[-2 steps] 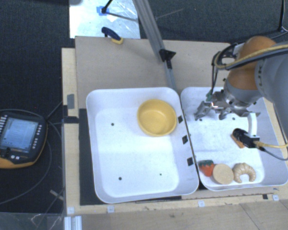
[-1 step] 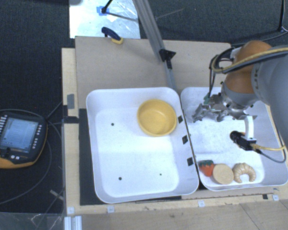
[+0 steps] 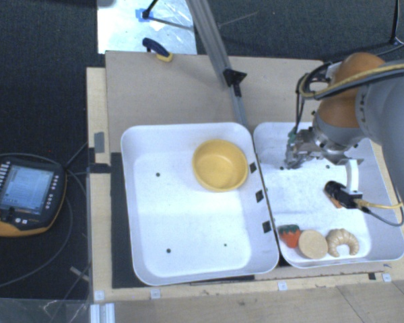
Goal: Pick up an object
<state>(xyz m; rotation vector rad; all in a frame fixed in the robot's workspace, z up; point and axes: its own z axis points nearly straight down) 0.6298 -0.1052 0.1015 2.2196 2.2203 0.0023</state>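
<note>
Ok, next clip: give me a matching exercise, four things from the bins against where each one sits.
Things:
1. yellow bowl
2. croissant
3. round biscuit
4. gripper

Places:
A. right bin, near right corner
B. left bin, far right part
C. over the right bin's far left part
D. right bin, near edge, between the croissant and a red-and-green item

Pairs: 1-B, 2-A, 3-D, 4-C

Yellow bowl [image 3: 219,165] upright in left bin, croissant [image 3: 343,241] — right bin's near corner
</note>
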